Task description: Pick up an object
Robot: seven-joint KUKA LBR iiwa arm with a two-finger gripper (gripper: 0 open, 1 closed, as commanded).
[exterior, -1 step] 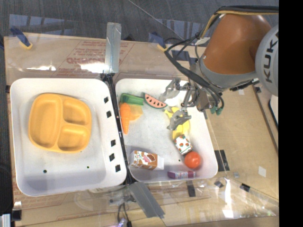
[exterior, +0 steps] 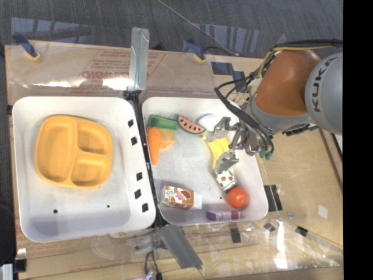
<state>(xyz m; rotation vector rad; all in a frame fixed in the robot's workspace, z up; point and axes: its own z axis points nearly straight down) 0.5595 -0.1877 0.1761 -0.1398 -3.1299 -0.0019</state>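
Banana (exterior: 217,149) partly under the end effector (exterior: 228,147) (grip unclear)

Bright toy food, white bins (exterior: 23,156)
Yellow-orange tray (exterior: 73,150), orange carrot (exterior: 154,144), yellow banana (exterior: 217,150), red tomato (exterior: 236,198), pink-and-green watermelon slice (exterior: 191,125).

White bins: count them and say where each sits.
2. The left bin holds a yellow divided tray; the right bin holds the toy foods, beside it. None seems hidden.

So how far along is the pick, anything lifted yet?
Nothing looks lifted. The gripper is down in the right bin, over the banana and beside a small bottle; I can't tell if it has gripped anything. The tomato, carton and carrot lie on the bin floor. Grasping and lifting remain.
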